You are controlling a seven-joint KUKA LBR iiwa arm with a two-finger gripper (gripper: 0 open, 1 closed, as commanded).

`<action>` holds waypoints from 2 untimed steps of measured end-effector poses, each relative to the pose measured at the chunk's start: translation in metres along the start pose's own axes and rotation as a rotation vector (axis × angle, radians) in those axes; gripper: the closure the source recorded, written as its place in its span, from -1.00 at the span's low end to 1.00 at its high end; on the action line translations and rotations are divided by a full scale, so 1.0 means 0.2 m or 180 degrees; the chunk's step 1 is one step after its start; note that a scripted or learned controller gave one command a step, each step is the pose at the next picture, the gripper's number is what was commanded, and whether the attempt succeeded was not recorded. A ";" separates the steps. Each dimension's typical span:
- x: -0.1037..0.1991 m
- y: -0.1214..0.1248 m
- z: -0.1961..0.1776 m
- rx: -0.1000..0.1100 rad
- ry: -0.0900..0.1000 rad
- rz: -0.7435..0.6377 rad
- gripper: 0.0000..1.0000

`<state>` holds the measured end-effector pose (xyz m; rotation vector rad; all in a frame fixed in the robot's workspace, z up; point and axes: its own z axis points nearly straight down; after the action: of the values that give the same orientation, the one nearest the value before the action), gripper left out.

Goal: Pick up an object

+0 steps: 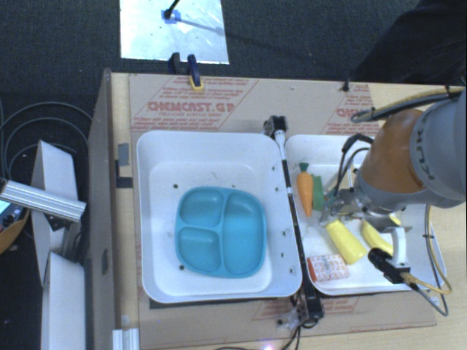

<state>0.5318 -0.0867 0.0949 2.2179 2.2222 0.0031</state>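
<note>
Several small toys lie in the right bin (408,286): a carrot (305,189), a yellow block (345,240), a flat packet (328,267). All look light, rigid, slick plastic; the block's long sides suit a grip. Whether the tool (337,205) is apart, I cannot tell

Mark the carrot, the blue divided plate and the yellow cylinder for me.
carrot (305,189), camera view, orange body.
blue divided plate (221,231), camera view, centre ridge.
yellow cylinder (345,241), camera view, mid-length.
</note>
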 end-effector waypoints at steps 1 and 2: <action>0.25 0.12 -0.56 -0.0034 0.0004 -0.0027 1.00; 0.43 0.00 -0.57 0.0008 0.0007 -0.0021 1.00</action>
<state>0.5323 -0.0008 0.2090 2.2128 2.2320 0.0027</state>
